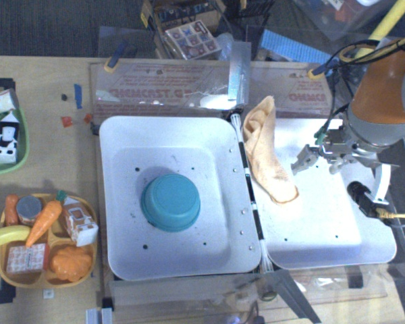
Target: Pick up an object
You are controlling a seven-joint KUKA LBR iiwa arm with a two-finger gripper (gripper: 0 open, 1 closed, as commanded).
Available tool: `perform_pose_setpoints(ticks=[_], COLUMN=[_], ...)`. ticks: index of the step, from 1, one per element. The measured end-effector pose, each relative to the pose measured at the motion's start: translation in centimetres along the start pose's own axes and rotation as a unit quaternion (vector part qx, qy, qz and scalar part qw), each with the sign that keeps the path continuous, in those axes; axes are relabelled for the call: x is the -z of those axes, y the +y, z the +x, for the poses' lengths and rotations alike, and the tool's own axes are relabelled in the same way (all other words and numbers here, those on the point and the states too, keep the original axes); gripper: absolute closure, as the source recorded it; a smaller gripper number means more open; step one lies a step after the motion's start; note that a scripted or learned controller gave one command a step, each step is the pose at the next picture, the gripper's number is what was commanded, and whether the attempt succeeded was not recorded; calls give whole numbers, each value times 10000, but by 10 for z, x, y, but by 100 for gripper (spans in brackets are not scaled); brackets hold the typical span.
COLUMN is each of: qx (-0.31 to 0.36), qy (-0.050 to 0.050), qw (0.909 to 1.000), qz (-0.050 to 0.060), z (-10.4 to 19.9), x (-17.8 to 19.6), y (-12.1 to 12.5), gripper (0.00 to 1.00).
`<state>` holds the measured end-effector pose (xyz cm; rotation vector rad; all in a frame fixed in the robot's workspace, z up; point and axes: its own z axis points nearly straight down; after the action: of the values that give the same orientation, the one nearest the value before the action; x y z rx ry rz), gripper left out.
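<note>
Cloth (268, 155), tan, lies draped at the right bin's (337, 238) left edge. Hand (317, 157) hovers just right of it, open, empty. We judge approach underway; next: descend, close.

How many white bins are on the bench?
2. The left shallow white plastic bin holds an upside-down teal round bowl. The right shallow white plastic bin sits beside it, with a tan crumpled cloth draped over its left edge.
</note>
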<state>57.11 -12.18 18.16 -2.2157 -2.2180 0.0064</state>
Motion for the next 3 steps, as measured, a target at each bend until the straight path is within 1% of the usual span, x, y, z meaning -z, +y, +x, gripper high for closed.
perform_pose_setpoints(ticks=[1,2,3], qx=[431,-311,-626], qy=[-12,-12,-4], qw=[9990,9995,9980], qz=[-83,-10,2], z=[10,14,19], x=[-92,57,-43], y=[2,-31,-14], gripper=[0,0,0])
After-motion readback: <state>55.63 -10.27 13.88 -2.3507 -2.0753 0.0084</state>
